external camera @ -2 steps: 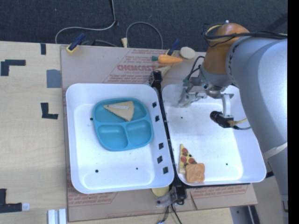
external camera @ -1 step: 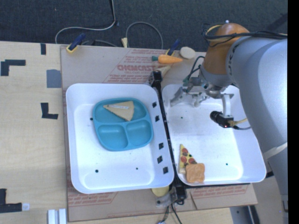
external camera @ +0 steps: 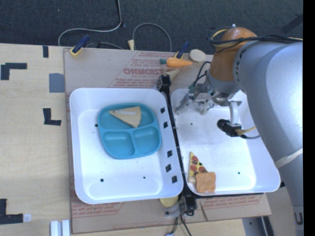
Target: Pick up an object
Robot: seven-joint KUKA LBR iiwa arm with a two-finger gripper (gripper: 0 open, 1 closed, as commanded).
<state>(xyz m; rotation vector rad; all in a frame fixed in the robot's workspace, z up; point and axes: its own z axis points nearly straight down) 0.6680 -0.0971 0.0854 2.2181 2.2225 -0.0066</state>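
My gripper [external camera: 193,106] hangs over the far left part of the right bin [external camera: 246,151], close to the divider. Its two fingers stand apart and open, and I see nothing between them, only white bin floor. A pizza slice [external camera: 195,164] lies at the near left of that bin, with a browned square piece of toast [external camera: 205,182] touching its near end. Both lie well toward the front from the gripper. In the left bin [external camera: 83,146] sits a blue divided plate [external camera: 130,140] with a triangular sandwich wedge [external camera: 127,116] in its far compartment.
The grey arm with its orange band [external camera: 231,53] covers the right bin's far right side. Beyond the bins lie an orange carrot [external camera: 178,62] and a pale round item [external camera: 197,55]. A black divider with clips [external camera: 170,132] runs between the bins. Cables lie at the back.
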